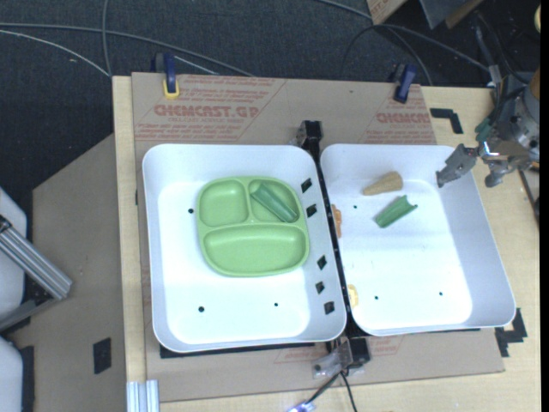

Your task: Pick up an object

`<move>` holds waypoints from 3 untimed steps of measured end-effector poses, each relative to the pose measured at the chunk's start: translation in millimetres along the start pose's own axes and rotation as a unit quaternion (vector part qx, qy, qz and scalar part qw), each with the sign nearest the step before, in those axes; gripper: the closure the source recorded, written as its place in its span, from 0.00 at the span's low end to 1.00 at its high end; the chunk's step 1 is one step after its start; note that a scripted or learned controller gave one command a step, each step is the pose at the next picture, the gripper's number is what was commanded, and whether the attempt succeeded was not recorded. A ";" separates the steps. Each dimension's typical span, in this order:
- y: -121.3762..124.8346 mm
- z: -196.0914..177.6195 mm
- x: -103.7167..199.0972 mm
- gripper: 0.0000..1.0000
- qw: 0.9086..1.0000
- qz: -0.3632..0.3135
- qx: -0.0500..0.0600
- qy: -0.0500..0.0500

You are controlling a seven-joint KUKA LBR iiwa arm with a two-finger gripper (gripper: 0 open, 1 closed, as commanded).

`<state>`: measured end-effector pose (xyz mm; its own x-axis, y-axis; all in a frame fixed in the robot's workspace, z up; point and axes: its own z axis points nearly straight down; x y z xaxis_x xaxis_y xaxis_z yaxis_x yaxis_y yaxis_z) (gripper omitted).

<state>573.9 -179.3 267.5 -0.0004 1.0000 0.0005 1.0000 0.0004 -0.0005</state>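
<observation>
In the right bin lie a tan, bread-like piece and, just below it, a small green block. My gripper hovers over that bin's upper right corner, to the right of both pieces and apart from them. It is open, its two fingers spread with nothing between them. The left bin holds a green divided plate with a darker green piece lying in its upper right compartment.
A black divider with clips runs between the two bins. Blue clamps hold the cardboard sheet at the back. Cables cross the dark floor behind the bench.
</observation>
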 end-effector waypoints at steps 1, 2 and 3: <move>-2.8 63.3 1.5 0.00 1.000 0.000 0.004 0.001; -10.1 124.7 4.2 0.00 1.000 0.000 0.004 0.001; -11.2 178.0 5.3 0.00 1.000 0.000 0.003 0.001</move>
<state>562.6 -174.0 89.5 -0.0003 1.0000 0.0031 1.0000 0.0004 -0.0070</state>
